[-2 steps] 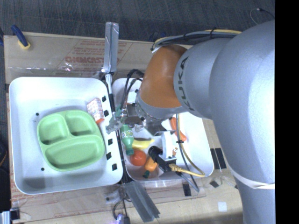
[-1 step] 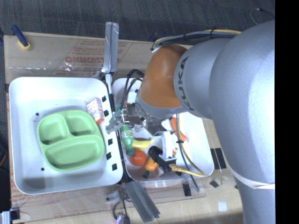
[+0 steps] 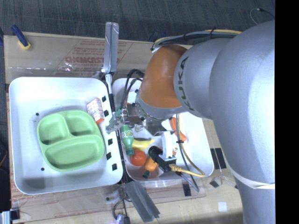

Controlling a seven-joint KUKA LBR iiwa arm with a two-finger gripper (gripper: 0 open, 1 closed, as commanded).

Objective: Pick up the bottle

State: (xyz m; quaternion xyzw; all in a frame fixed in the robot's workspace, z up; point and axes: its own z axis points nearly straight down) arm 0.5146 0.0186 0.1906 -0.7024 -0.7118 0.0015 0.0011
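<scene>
Bottle [image 3: 127, 136] sitting in the right bin [image 3: 201, 139], jammed up against the left wall, green with a pale cap end, lying among a yellow banana-looking piece [image 3: 140, 143], a red tomato thing [image 3: 137, 158] and an orange bit [image 3: 150, 164]. Crowded like that probably because everything slid toward the low corner. Claw [image 3: 122, 121] parked right above the bottle's top end, reaching in under the orange wrist band [image 3: 159, 78]. Can't tell if clenched or released, too much cable and metal in the way. Left bin [image 3: 28, 92] carrying a green divided plate [image 3: 71, 139] and a small snack packet [image 3: 95, 109] near the divider. Looks like mid-approach, no grab confirmed yet. Tight spot against the wall, easy to miss.
</scene>
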